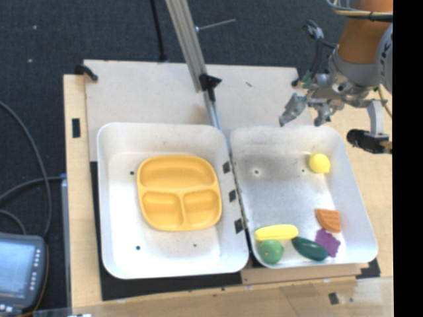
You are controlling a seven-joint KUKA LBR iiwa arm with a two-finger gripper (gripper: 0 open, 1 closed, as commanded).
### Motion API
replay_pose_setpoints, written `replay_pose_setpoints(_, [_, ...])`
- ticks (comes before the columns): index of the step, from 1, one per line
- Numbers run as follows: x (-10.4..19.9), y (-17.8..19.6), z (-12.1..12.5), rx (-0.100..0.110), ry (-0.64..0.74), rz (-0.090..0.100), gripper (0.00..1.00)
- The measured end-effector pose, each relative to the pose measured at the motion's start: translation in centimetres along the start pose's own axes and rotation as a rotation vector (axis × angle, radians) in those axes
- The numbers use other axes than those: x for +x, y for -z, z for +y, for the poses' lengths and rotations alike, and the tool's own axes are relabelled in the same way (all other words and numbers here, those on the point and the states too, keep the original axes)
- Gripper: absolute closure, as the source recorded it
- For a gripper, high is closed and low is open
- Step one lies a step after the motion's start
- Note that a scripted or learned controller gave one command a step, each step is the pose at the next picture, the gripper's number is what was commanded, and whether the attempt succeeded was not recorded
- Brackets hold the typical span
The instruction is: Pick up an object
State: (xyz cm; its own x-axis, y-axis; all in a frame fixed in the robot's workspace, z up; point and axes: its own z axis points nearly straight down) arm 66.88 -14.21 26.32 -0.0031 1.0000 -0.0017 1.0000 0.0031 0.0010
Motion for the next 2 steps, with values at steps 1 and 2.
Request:
replay_pose_setpoints(1, [0.0,0.0,0.0,0.0,0.001,-0.001,0.0])
replay_pose_setpoints(2, [0.8,-5.1,0.1,0.004,0.0,0.0,0.0])
